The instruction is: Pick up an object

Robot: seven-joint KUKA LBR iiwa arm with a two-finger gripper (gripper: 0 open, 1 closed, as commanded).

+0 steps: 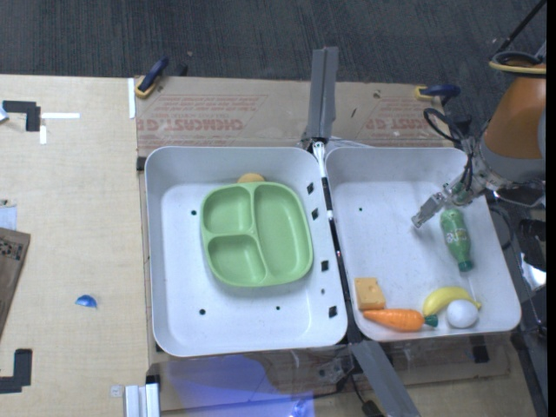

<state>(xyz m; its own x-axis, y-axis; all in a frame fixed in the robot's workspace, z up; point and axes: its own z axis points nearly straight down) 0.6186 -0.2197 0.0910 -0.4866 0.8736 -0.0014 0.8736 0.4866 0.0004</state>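
Carrot [395, 319]: orange, lying on its side at front edge of right bin [382, 233], nearest the cam; green tip pts right.
Cracker/sponge block [369, 293]: tan-yellow square, just behind carrot's left end, touching or nearly so.
Banana [446, 299]: yellow, curved, right of carrot, front-right corner of right bin.
Egg [461, 314]: white, round, just beside banana, tucked in front-right corner.
Green bottle [455, 239]: lies on its side in right half of right bin, cap end pts toward front, upper end right at the gripper's tips.
Gripper [445, 201]: low in right bin, near its back-right part, slanting down-left from wrist. One grey finger [426, 210] sticks out to the left of the bottle top; other finger hard to make out. Jaws: look spread, w/ bottle's top end at or betw them; can't confirm a firm pinch.
Arm [514, 124]: orange band at right edge of view, above bin's right wall.
Left bin [174, 259]: white, holds green divided plate [257, 233], 3 compartments, sitting about mid-bin.
Yellow item [251, 178]: small bit peeking out behind plate's back rim; can't tell what it is.
Bench [69, 233]: light wood to the left; small blue bit [85, 301] on it, well apart from bins.
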